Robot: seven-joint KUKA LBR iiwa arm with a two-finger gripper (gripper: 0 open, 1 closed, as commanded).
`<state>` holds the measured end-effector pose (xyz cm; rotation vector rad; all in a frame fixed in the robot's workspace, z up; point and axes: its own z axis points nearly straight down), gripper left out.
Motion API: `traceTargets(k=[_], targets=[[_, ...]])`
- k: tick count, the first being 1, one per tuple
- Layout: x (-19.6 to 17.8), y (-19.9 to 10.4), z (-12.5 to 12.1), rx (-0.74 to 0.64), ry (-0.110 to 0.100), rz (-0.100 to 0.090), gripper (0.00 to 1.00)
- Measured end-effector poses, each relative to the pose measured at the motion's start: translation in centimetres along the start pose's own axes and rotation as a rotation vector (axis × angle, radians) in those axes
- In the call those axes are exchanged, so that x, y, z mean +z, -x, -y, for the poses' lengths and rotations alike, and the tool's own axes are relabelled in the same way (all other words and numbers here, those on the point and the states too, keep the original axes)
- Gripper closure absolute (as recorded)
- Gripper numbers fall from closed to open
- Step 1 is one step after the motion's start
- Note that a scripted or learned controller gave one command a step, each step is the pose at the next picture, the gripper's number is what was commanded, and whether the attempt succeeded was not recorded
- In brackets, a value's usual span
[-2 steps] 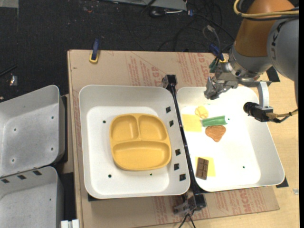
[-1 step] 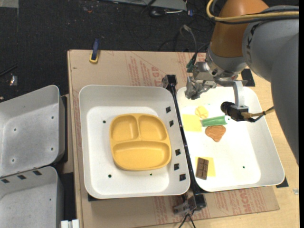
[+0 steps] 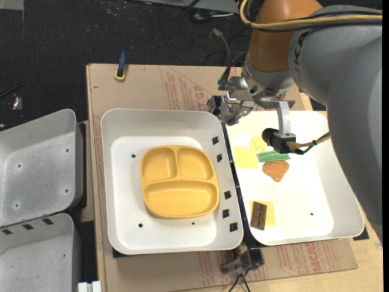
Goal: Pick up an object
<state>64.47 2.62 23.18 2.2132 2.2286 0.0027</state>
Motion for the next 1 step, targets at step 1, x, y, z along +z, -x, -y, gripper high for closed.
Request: traceTargets(k=[1], targets=[[-0.54, -5.98, 0.41, -0.002, 0.0, -0.001, 1.0]])
